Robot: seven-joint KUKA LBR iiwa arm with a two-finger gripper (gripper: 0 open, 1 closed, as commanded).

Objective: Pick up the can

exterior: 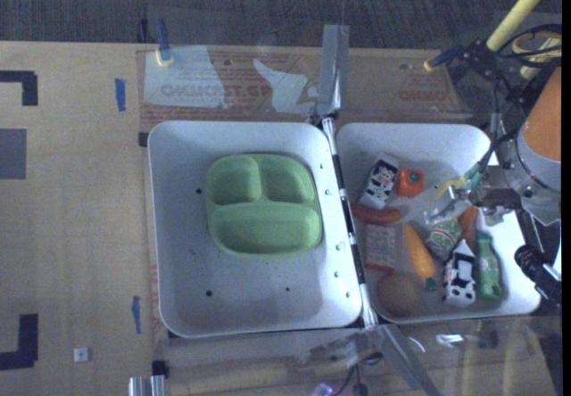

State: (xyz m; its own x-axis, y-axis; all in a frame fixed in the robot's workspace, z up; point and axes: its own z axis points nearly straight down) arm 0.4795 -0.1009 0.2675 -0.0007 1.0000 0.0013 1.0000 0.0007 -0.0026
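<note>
The gripper (453,200) is hovering over the right bin (419,137), just above the can (443,234); I cannot tell its state.

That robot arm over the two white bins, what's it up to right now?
The arm reaches in from the right, with its gripper low over the cluttered right bin, close to the can it should pick up. Nothing is visibly held yet. Around the can lie a carrot, a green bottle and two cow-print cartons. The left bin holds a green divided plate.
</note>
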